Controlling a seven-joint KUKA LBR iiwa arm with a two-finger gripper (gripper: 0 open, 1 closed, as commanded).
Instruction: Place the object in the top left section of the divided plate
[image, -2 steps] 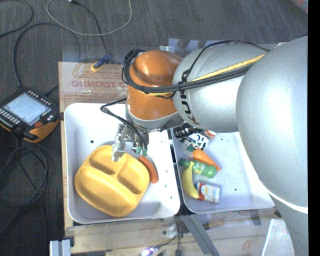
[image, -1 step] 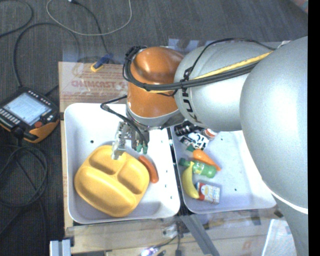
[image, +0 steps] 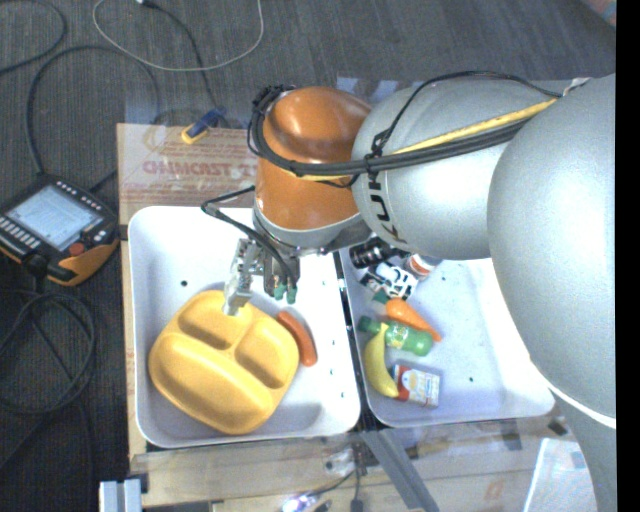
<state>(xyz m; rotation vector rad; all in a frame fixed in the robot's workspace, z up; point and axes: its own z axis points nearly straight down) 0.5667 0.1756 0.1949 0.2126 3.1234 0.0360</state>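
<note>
Your gripper (image: 262, 288) hangs over the upper edge of the yellow divided plate (image: 225, 365) in the left bin (image: 170, 235), fingers parted and nothing between them. The likely object, an orange sausage (image: 298, 337), lies against the plate's right rim (outside every section), so the grasp still looks undone; next, shift lower right and close on it.

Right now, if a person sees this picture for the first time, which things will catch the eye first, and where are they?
The big grey arm with its orange band comes in from the right and covers much of the view. Below it, the yellow divided plate lies in the left bin, with the gripper just above its upper edge and a small sausage beside its right rim. The right bin holds a banana, a carrot and other small toy foods.
</note>
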